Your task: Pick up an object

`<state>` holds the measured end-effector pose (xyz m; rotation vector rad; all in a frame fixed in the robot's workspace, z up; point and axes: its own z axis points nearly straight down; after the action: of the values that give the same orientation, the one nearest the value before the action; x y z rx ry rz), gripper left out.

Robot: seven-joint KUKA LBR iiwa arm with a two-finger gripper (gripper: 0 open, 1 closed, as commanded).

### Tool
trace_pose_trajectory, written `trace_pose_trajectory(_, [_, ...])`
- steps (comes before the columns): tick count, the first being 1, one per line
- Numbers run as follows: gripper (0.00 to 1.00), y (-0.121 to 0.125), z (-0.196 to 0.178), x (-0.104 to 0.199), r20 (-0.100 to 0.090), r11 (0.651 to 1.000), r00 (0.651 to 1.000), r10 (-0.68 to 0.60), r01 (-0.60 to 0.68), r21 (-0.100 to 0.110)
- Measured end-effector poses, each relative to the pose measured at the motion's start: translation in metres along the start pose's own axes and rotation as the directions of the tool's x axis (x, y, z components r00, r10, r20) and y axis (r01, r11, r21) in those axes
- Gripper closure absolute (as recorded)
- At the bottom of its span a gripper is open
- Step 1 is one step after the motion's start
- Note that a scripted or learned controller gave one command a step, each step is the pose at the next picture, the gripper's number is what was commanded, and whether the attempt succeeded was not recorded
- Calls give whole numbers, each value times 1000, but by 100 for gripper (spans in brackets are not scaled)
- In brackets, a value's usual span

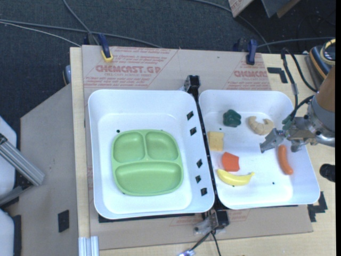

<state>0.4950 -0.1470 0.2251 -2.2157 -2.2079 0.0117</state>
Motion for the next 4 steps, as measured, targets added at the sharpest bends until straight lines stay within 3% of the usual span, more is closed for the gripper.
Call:
trace_pose_trajectory(1, [0, 3, -6, 0, 3, 1000, 1000, -4, 4, -13])
trace_pose_trajectory(4, [0, -6, 139, -8, 1, 1000, 1000, -3, 3, -8])
